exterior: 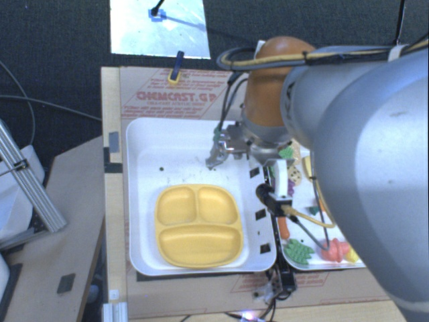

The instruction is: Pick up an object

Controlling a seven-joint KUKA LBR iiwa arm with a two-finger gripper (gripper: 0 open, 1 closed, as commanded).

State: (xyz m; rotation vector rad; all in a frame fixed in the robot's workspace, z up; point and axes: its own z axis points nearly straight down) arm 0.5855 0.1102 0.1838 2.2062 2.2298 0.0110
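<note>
Claw (216, 154) hovers over the left white plastic bin (137, 180); whether open or closed, I cannot tell.
Nearest below-left lies the yellow three-compartment plastic plate (198, 234); small toys crowd the right bin. Best aim for the plate's rim, descending squarely.

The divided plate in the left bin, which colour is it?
Yellow; the divided plate shows in the camera view.

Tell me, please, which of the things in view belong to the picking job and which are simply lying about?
Belonging to the job:
gripper, over the left bin
yellow divided tray in that bin
small toys in the right bin: green piece, red-orange piece

Lying about:
blue-and-yellow clamp on the board
silver sheet behind
</note>
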